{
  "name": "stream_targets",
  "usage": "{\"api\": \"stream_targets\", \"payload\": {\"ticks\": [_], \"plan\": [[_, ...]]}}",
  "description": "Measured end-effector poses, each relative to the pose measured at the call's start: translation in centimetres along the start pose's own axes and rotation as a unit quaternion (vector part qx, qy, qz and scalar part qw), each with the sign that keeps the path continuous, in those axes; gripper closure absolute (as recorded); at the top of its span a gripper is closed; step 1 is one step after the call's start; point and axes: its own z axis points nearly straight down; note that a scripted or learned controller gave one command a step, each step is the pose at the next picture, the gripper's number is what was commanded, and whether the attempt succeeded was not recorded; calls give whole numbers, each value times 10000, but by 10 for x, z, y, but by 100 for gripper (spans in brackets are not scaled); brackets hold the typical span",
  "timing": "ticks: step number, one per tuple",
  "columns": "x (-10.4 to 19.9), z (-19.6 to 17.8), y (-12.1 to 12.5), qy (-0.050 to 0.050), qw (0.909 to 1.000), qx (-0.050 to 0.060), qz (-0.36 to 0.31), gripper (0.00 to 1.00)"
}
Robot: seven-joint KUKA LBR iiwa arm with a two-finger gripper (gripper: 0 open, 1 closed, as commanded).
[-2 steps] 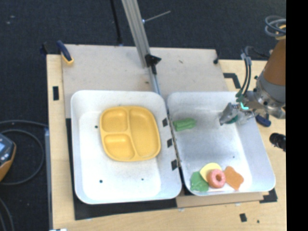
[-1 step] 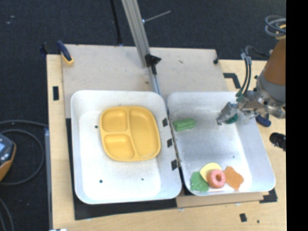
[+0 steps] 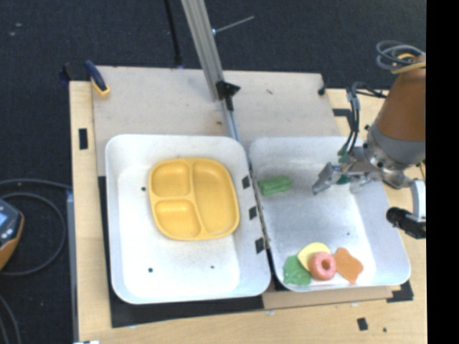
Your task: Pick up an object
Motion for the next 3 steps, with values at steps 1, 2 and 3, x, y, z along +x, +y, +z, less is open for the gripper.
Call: {"api": "stream_targets", "payload": {"ticks": [1,2,3], "plan": [[-8,58,6,0,10000,5,8,0],[-9,109,6,-5,10000,-23,14,0],[-10,95,8,-5,10000,-49,26,100]]}}
